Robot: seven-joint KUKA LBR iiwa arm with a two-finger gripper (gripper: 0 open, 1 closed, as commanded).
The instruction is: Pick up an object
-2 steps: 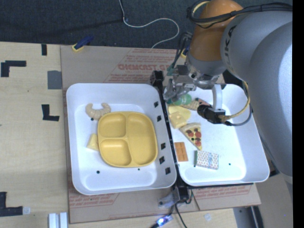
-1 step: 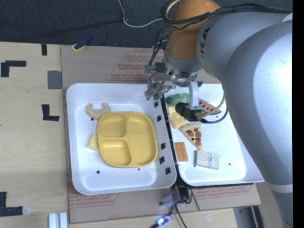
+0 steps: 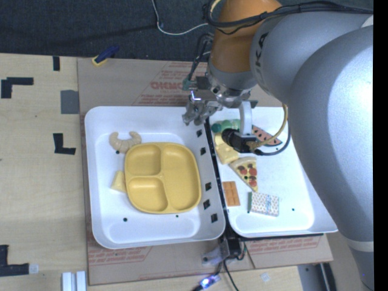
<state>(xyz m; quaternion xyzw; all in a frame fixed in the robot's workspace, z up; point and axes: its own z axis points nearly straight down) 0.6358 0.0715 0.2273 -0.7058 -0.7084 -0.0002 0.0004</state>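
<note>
No set target, any item in the bins counts. Nearest pick candidates are the green piece [image 3: 228,125] and the cheese wedge [image 3: 224,155], both at the far left of the right bin [image 3: 303,208], close to the wall between the bins. Gripper [image 3: 195,115] sits over the far end of that wall, on the left bin [image 3: 97,180] side. Green piece is just to its right in view, the wedge a bit nearer the camera.

Progress, judged: nothing lifted yet and every item lies flat in a bin, so the grasp and the lift are both left to do. Nothing seen in the gripper. Can't tell how far open it is, the wrist clutter hides that.

Other items in the right bin:
- pizza slice [image 3: 247,172] just past the wedge
- second slice [image 3: 265,136] further right
- orange block [image 3: 231,193]
- packet [image 3: 264,204] near the front

Left bin:
- plate [image 3: 162,177], yellow with compartments, in the middle
- croissant [image 3: 124,140] at the plate's far-left corner
- yellow slab [image 3: 117,180] tucked at the plate's left edge

All three are well apart from the gripper, the plate's far rim coming closest
</note>
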